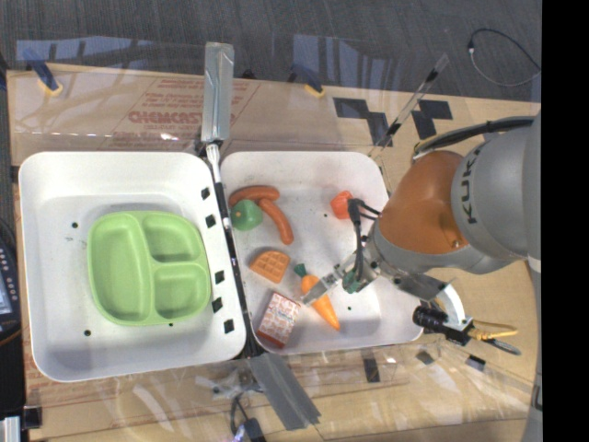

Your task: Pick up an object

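Note:
My gripper (pixel 336 284) is low in the right bin (pixel 405 331), near its front, and stands open. An orange carrot (pixel 325 310) lies just below and left of it, and a small orange piece (pixel 307 283) touches the left fingertip. I see nothing between the fingers. To the left lie a waffle (pixel 271 265) and a small green piece (pixel 300 269), with a red and white snack packet (pixel 279 319) at the front. Farther back are two sausages (pixel 255 194) (pixel 279 222), a green fruit (pixel 246 215) and an orange toy (pixel 341 204).
The left bin (pixel 46 182) holds a green divided plate (pixel 147 267). A metal divider (pixel 217 90) runs between the bins. The arm's orange band (pixel 419 215) hangs over the right bin's right wall. Bare floor shows in the right bin's middle.

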You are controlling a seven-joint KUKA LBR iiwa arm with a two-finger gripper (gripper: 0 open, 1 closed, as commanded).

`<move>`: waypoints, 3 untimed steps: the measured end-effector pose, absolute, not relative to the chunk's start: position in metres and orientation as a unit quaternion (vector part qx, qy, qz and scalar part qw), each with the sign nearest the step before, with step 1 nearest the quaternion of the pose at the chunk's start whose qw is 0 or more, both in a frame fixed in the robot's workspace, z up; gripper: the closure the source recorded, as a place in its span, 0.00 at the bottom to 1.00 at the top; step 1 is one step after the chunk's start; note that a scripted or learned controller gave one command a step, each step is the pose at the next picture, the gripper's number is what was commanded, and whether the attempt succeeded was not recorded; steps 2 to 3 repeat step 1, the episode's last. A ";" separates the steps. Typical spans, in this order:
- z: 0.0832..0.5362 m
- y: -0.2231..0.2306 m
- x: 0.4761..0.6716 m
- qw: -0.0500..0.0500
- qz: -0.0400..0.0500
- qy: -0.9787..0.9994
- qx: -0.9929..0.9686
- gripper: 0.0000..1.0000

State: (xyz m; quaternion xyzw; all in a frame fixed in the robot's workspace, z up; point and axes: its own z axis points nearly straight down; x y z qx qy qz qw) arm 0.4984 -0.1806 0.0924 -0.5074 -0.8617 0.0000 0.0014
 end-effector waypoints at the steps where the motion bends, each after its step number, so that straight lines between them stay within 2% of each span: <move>1: 0.102 -0.180 0.499 0.001 0.000 -0.863 -0.506 1.00; 3: 0.102 -0.180 0.499 0.001 0.000 -0.863 -0.506 1.00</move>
